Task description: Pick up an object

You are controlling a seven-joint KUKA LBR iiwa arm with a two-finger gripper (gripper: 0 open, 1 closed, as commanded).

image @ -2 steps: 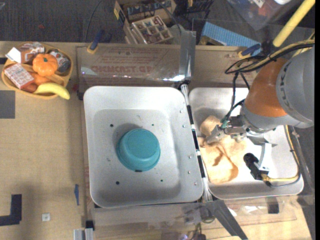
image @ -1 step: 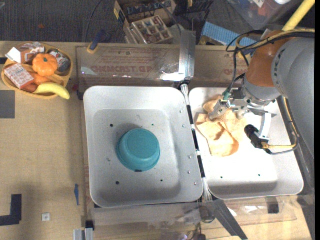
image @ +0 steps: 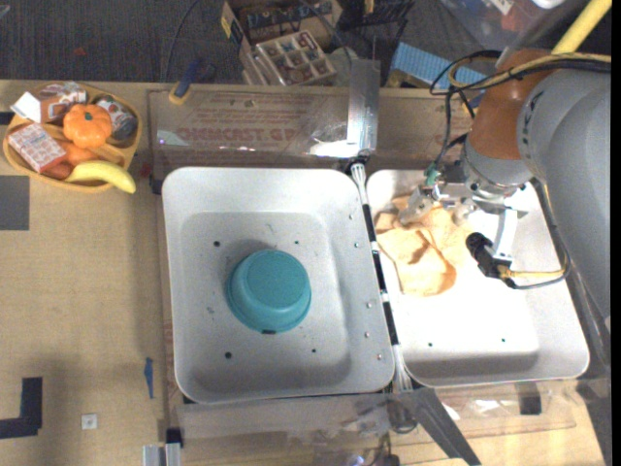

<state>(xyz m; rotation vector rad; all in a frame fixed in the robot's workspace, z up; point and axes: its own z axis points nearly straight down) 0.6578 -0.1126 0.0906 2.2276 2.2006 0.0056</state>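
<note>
Now my claw point(image: 434, 194) hovers low over the tan cloth point(image: 419, 250) in the right bin point(image: 505, 343).

Leftmost, a fruit basket point(image: 19, 153) sits off the bins; next, a teal bowl point(image: 270, 290) lies upside down in the left bin point(image: 194, 221). The cloth lies crumpled against the right bin's left wall. Whether I am spread or pinched I cannot tell. My worry: limp fabric beside that wall may slide, or I catch just an edge and lose it.

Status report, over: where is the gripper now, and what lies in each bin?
Gripper low over right bin, at the tan floppy object; no grasp visible. Teal bowl upside down in left bin. Nothing in the way.
</note>
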